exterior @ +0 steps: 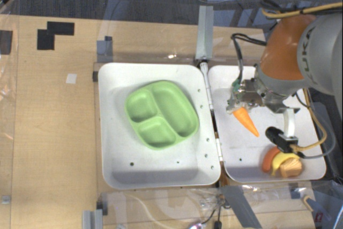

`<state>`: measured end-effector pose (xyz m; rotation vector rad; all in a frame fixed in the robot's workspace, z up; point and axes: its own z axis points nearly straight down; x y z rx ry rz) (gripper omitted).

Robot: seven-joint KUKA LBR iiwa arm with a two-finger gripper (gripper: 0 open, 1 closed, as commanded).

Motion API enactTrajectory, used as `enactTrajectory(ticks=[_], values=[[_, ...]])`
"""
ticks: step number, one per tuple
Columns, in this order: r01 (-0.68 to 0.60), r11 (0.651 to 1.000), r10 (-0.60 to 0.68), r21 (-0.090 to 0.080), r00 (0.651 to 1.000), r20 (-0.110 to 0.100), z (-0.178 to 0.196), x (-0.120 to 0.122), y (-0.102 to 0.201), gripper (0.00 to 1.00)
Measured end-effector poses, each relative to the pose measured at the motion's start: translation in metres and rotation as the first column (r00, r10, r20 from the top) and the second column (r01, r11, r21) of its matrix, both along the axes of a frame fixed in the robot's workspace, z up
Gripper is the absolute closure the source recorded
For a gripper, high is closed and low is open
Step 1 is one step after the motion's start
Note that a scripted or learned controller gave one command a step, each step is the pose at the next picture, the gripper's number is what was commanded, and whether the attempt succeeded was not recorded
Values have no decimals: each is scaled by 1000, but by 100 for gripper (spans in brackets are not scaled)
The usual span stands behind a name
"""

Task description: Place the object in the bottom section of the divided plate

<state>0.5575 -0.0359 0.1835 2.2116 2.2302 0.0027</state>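
Gripper (242, 99) hanging low over the right bin (222, 147); open or closed, impossible to tell from this slant, because hidden under the wrist. Just below it in the view, touching or almost touching, the carrot (247, 120): thick end directly at the gripper, thin tip pointing away, down and to the view's right. Long axis therefore slanted, not in line with the bin walls. Not possible to say whether gripped or only lying on the bin floor under the tool. Well apart, to the view's left of the gripper and beyond the wall between the bins, the green divided plate (177, 107) in the left bin (115, 126), with the bottom section (155, 134) a little lower than the gripper in the view. Probably needs a firm hold near the thick end first, then a carry leftward across that wall. Farther below the gripper, past the carrot's tip, a small heap of other toy food (281, 162), not in the way.
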Motion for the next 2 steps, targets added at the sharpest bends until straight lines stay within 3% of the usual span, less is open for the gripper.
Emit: enactTrajectory(ticks=[1,2], values=[[274,962,-274,-1,962,-3,-1,22,101,100],[274,962,-274,-1,962,-2,-1,22,101,0]])
